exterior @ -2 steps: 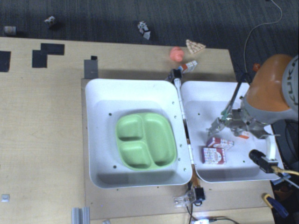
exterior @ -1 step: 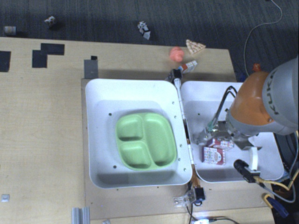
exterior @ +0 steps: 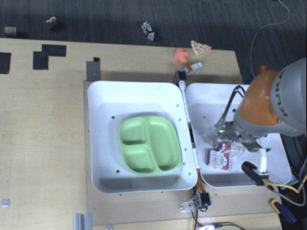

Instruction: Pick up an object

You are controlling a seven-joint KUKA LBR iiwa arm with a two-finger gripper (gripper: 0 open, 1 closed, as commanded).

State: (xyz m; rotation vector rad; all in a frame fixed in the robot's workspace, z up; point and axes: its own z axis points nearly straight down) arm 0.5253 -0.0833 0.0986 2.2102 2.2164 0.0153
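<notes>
The red-and-white carton lies flat in the right bin, toward its near-left corner, right under and a touch near-left of the gripper (can't tell its finger state, wrist blocks it), so basically a drop.

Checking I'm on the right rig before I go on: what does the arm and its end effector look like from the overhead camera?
The arm is a bulky grey casing with a rounded orange band above the wrist. Thin dark cables loop from the orange section down to the end effector, a compact dark and metallic unit. Its details are too small to make out.
</notes>
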